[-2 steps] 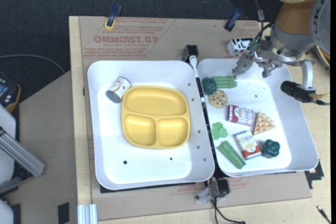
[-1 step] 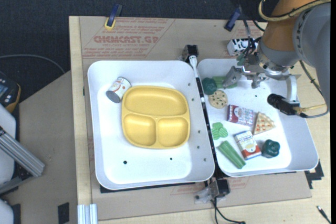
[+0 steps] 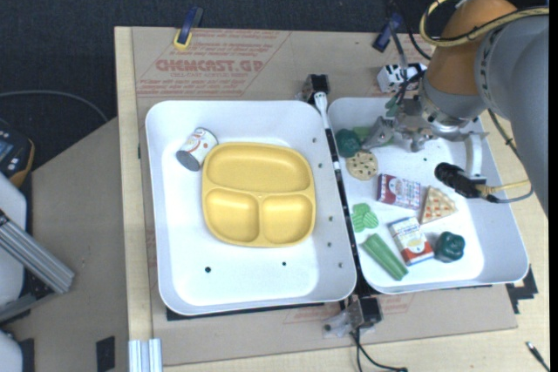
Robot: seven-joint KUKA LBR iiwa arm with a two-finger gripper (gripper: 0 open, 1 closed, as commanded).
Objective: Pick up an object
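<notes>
Two shallow white bins are set side by side on the bench. In the left bin (image 3: 166, 213) a yellow divided plate (image 3: 257, 192) is laid, with a small can (image 3: 196, 148) on its side just beyond the plate's far left corner. The right bin (image 3: 510, 244) is crowded. A dark green piece (image 3: 350, 141) and a cookie (image 3: 360, 164) are found at its far left. A red-and-white carton (image 3: 399, 190) and a pizza slice (image 3: 438, 205) are placed in the middle. A long green vegetable (image 3: 384, 255), a small box (image 3: 410, 241) and a dark green round toy (image 3: 449, 246) are seen along the near side.

The gripper (image 3: 394, 133) is lowered over the far end of the right bin, just right of the dark green piece and just beyond the cookie. Whether it is spread or closed cannot be told from this slant, and nothing is seen held in it.

The cookie is judged the likeliest thing to be picked. It is probably light, stiff plastic, flat and rather smooth, so it could be skidded away or flipped if pressed from above. A hold across its rim at two opposite points would be advised. Room is limited by the bin wall on the left and by the dark green piece touching it on the far side.
</notes>
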